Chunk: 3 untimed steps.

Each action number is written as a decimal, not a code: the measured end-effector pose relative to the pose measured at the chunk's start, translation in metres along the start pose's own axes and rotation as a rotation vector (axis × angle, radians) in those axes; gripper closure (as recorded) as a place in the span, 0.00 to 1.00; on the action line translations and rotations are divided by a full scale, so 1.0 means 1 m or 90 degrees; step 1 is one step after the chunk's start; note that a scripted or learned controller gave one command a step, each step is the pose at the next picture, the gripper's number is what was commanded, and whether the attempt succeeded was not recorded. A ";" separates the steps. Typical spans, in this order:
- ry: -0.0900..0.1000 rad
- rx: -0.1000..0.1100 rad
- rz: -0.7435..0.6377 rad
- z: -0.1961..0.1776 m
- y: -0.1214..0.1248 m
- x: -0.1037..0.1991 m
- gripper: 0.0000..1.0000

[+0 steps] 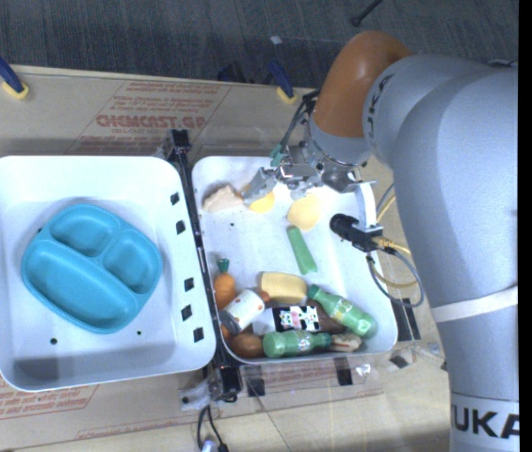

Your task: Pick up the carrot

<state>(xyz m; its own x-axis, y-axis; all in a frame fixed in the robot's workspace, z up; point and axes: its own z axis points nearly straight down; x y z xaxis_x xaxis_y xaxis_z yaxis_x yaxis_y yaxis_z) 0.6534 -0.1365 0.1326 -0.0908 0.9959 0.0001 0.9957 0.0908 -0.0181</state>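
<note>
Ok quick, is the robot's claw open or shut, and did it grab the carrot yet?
Gripper: open or shut cannot be told from this slant; it is at the far end of the right bin.
Carrot: not grabbed, lying by that bin's left wall.

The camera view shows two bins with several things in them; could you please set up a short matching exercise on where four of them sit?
Things:
1. blue divided plate
2. carrot
3. end effector
4. green bottle

Places:
A. lying along the right bin's near edge
B. over the right bin's far end
C. alone in the left bin
D. by the right bin's left wall

Pairs: 1-C, 2-D, 3-B, 4-A
</note>
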 end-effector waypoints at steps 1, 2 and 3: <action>0.000 -0.003 0.061 0.042 0.000 -0.029 0.00; 0.001 -0.002 0.056 0.030 0.002 -0.027 1.00; 0.002 -0.003 0.189 0.032 0.004 0.007 1.00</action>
<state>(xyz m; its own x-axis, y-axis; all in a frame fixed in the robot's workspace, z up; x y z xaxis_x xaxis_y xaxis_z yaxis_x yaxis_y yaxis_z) 0.6560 -0.1290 0.1001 0.2041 0.9789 -0.0014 0.9789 -0.2041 -0.0129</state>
